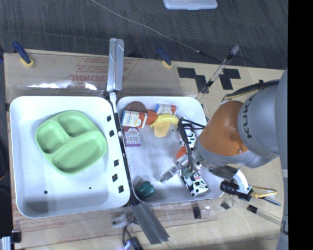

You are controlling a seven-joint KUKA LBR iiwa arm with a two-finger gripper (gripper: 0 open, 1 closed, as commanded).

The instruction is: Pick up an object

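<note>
Here jaws low in right bin beside black-and-white carton; apart or together, cannot tell. Green plate in left bin.

likely a robotics lab: clamped bench, marker tags, two white bins, loose cable.

The arm's orange band and grey wrist cover the right bin's far right side, hiding part of its rim and floor. The gripper sits low beneath the wrist, its fingers too small and cluttered to read. A black-and-white spotted object beside it is partly hidden. The white item at top is cut off by the frame.
</note>
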